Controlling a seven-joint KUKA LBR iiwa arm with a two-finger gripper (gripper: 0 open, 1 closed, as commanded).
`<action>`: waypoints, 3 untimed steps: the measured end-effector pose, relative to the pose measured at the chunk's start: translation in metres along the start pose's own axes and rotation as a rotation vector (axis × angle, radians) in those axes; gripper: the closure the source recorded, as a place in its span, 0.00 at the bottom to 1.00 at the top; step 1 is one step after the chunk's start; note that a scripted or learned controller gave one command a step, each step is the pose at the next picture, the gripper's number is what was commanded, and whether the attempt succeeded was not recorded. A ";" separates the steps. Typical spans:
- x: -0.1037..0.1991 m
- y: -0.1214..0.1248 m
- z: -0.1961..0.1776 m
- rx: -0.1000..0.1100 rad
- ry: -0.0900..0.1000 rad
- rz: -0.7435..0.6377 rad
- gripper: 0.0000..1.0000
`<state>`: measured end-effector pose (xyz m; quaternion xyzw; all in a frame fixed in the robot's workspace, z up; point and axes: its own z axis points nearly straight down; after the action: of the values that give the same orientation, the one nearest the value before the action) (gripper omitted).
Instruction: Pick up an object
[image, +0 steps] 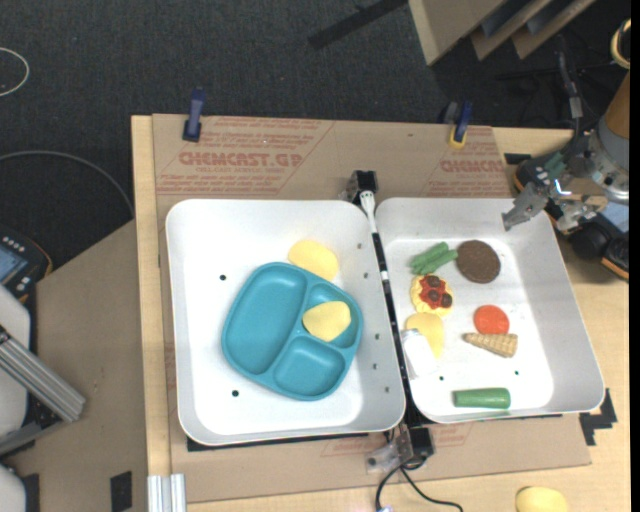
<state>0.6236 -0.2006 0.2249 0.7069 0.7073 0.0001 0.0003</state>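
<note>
Protective sheet (300, 150) on the bench, left of the gripper (540, 195): red print reads "CHEMCAST G P" behind the left bin, repeated partly behind the right bin; the smaller lines are illegible.

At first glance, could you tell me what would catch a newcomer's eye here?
The teal divided plate in the left bin stands out, with a yellow piece lying in one compartment. The right bin holds scattered toy foods, among them a brown patty, while the claw sits at its far right corner.
</note>
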 end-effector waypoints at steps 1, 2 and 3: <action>0.011 -0.055 0.079 0.012 0.004 0.002 0.00; 0.030 -0.112 0.061 0.006 0.004 0.003 0.00; 0.161 -0.145 0.030 0.003 0.007 -0.012 0.00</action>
<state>0.4785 -0.0395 0.1951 0.7026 0.7116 0.0013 -0.0031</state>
